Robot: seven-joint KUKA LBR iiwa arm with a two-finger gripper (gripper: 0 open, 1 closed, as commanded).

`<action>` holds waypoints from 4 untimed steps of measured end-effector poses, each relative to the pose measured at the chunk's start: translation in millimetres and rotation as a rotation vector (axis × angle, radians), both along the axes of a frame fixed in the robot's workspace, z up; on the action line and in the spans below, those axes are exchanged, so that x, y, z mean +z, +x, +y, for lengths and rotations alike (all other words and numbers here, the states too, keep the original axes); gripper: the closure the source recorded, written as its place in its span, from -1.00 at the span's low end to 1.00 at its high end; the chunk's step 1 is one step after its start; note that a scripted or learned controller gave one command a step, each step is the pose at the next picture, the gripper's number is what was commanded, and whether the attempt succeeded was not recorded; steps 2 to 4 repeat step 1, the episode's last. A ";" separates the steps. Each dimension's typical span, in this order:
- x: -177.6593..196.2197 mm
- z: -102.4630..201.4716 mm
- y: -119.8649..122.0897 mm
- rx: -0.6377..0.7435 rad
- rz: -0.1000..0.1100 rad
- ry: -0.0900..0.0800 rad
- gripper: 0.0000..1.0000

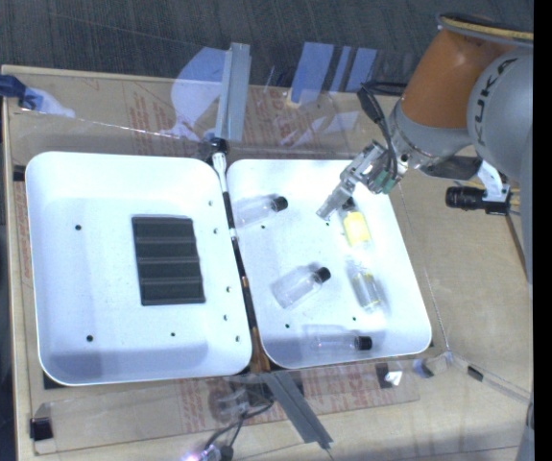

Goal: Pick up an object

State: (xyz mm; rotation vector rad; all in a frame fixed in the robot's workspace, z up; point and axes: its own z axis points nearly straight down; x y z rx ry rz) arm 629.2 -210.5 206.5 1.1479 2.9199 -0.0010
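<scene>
Camera view: the jaws (pixel 333 206) hang over the upper middle of the right bin (pixel 405 329), at the end of the grey arm (pixel 458 84) reaching in from the right. Whether they are released or clenched cannot be told; nothing is visible between them. Just beside them, to the lower right, lies a yellow bottle (pixel 356 229). To their left, near the bin's upper left corner, lies a clear bottle with a black cap (pixel 259 206). Below the jaws, near the bin's centre, lies a second clear black-capped bottle (pixel 300 283), tilted. To its right lies a clear bottle with yellowish contents (pixel 366 287). Along the bin's lower edge lies another clear black-capped bottle (pixel 337 338). The left bin (pixel 64 334) holds a black ribbed rectangular block (pixel 168 259) near its centre, well apart from the jaws. Both bins rest side by side on the desk (pixel 468 325).
</scene>
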 end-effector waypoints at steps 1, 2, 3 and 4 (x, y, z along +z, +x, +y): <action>-115.8 39.6 -4.0 -0.004 0.007 0.002 -1.00; -115.8 39.6 -4.0 -0.004 0.007 0.002 -1.00; -115.8 39.6 -4.0 -0.004 0.007 0.002 -1.00; -115.8 39.6 -4.0 -0.004 0.007 0.002 -1.00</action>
